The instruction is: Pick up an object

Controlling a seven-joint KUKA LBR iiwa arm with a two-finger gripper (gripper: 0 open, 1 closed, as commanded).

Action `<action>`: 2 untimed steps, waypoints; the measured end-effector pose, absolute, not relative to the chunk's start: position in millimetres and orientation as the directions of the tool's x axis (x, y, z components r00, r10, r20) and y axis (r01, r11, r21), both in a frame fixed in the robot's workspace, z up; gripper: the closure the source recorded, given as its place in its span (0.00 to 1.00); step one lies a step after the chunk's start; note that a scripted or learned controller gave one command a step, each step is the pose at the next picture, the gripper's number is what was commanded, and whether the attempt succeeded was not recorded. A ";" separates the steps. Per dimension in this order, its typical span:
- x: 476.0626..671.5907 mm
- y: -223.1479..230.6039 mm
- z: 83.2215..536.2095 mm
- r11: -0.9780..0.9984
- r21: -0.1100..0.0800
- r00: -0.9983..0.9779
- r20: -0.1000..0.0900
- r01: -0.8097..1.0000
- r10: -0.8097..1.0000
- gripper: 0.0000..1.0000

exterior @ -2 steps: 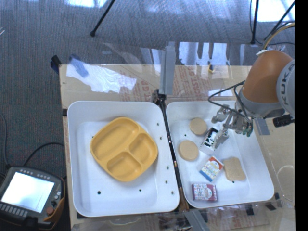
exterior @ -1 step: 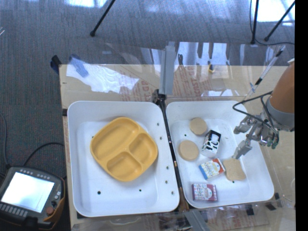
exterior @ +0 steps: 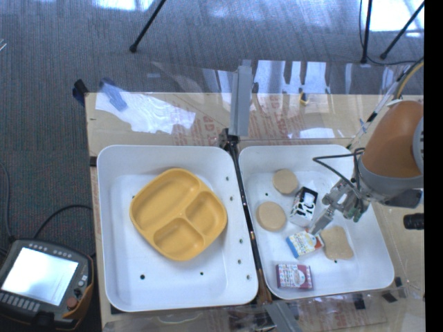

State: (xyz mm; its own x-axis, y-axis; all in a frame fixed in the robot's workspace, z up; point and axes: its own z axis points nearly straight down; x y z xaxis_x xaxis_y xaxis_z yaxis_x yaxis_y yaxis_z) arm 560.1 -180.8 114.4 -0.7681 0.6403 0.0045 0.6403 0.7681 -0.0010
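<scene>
A yellow three-compartment plastic tray (exterior: 178,214) lies in the left white bin (exterior: 111,268). In the right white bin (exterior: 377,272), the grey-and-orange arm (exterior: 391,154) slants down leftward; its tool (exterior: 325,220) hovers just above a small colourful carton (exterior: 304,243). How far it is open I cannot tell, blurred as it is.
</scene>
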 end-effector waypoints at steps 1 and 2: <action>623.1 -212.3 121.6 0.476 0.000 -0.476 -0.001 0.879 0.879 0.00; 651.4 -212.8 103.7 0.241 0.018 -0.241 -0.006 0.970 0.970 0.00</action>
